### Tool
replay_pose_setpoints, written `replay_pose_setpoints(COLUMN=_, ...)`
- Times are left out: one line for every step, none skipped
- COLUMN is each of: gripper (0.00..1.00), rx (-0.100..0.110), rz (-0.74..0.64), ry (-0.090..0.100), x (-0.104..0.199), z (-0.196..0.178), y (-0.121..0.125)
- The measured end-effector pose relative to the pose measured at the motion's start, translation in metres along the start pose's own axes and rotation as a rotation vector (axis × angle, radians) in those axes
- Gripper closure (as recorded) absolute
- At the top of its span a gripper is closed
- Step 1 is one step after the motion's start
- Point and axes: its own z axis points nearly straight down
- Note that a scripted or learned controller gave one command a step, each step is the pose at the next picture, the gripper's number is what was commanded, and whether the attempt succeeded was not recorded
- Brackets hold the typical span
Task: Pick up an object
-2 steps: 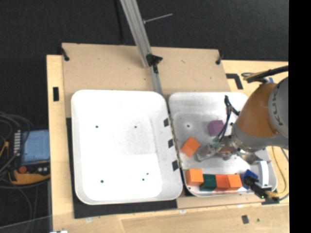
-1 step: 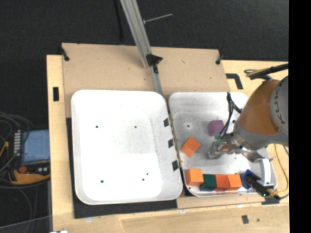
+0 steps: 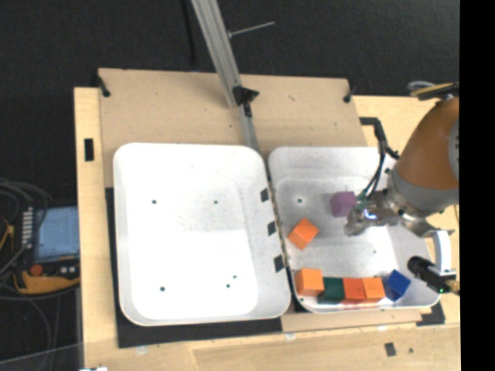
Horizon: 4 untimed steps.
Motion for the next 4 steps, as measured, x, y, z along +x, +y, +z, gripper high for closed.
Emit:
replay_pose_setpoints(gripper=1.00, rx=0.000, rz=-0.001, ry=0.000, x=-0.001, z=-0.054, y=0.003)
replay_pose_setpoints(gripper=1.00, rx=0.007, rz=-0.003, ry=0.003, x=0.052, z=-0.048, y=0.000)
replay_pose_setpoints(gripper=1.00, rx=0.005, rz=-0.006, ry=0.005, x=0.115, z=-0.051, y=0.007)
replay_pose_setpoints(gripper=1.00, rx=0.005, rz=-0.004, ry=0.004, x=0.165, z=-0.064, y=0.003)
